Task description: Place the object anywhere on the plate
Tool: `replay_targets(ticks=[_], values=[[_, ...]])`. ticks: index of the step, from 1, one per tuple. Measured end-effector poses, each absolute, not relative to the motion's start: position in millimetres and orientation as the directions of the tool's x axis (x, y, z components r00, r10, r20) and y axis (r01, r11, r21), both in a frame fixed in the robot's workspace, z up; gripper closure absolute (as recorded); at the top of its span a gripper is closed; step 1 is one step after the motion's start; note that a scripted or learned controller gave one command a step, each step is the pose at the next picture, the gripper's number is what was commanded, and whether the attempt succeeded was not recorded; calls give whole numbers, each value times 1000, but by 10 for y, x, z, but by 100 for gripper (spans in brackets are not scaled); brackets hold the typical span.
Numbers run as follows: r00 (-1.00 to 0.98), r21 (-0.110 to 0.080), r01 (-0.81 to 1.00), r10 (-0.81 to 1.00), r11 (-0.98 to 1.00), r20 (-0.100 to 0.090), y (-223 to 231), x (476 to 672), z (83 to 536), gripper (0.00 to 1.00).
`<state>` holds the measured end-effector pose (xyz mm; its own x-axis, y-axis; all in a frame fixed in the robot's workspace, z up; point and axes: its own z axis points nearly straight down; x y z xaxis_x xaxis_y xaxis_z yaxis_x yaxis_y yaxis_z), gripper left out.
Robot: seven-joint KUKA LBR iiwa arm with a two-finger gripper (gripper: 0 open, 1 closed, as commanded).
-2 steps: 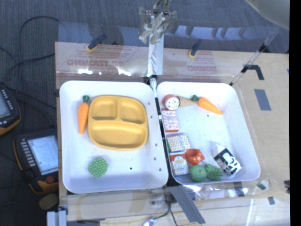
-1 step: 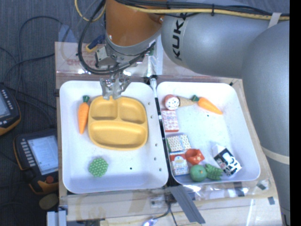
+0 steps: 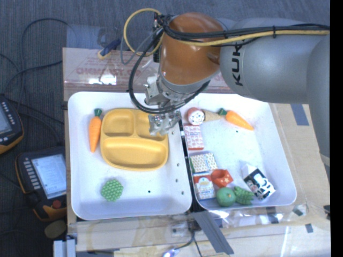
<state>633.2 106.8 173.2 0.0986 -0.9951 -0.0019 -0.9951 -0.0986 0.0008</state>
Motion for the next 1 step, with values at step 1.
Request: replay_targets(ticks=[1], values=[[317, -1, -948, -948, -317, -5, 1592, 5692, 2681, 100]])
